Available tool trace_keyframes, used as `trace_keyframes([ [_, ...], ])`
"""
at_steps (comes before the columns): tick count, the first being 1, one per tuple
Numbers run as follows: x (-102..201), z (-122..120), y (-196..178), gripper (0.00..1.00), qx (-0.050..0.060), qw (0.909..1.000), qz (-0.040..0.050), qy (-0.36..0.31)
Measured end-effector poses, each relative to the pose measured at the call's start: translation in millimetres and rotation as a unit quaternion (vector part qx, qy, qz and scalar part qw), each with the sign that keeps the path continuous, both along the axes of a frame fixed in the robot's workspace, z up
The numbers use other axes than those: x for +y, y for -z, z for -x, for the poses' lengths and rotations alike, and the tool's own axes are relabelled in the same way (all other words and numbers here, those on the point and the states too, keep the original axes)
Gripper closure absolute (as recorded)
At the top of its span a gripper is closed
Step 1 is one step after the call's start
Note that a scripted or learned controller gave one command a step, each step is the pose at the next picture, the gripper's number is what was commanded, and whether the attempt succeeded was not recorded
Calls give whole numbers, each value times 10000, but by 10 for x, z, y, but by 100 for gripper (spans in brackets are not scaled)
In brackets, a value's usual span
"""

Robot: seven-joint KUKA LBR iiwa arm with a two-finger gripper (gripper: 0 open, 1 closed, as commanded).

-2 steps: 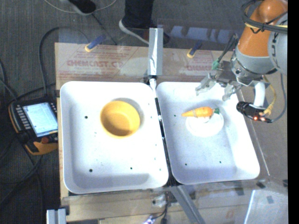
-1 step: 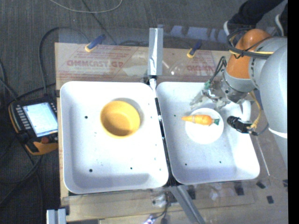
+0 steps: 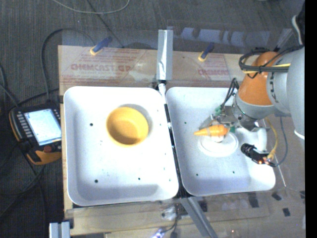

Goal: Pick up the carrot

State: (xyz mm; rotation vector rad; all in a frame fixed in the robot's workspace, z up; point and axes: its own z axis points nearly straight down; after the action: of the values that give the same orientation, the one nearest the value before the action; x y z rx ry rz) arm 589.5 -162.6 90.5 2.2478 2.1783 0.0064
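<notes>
Looking down on the bench, I have the arm (image 3: 270,86) reaching in from the right over the right bin (image 3: 190,175), its orange band bulging above the wrist near that bin's far right corner. The gripper (image 3: 225,119) sits low over the middle of the bin, right at the carrot (image 3: 212,131), but from here I cannot tell how it stands or whether the carrot is in its grasp. The carrot lies on its side, pointed tip toward the left, thick end toward the gripper, and it rests across the far edge of a white disc (image 3: 218,146) on the bin floor. It is near the middle, well apart from the left wall and from the near wall, so there is open floor on both those sides. To the right of the disc a black part with cable (image 3: 253,153) hangs close above the floor, crowding the room near the right wall. The left bin (image 3: 79,182) holds a yellow bowl (image 3: 128,125), upright, set a little toward the far side and clear of every wall. The two bins touch along their inner rims, and a grey post (image 3: 164,56) stands at the far end of that seam
</notes>
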Motion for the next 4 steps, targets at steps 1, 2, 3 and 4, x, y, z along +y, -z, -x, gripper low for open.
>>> trace_keyframes([
  [1, 0, -11, -96, 100, -14, 10000, -6, 4],
  [2, 1, -10, -96, 0, -12, 10000, -6, 3],
  [3, -205, 644, -18, 0, 12, 9994, -11, 348],
  [4, 232, 996, -9, 0, -49, 9992, 8, 390],
])
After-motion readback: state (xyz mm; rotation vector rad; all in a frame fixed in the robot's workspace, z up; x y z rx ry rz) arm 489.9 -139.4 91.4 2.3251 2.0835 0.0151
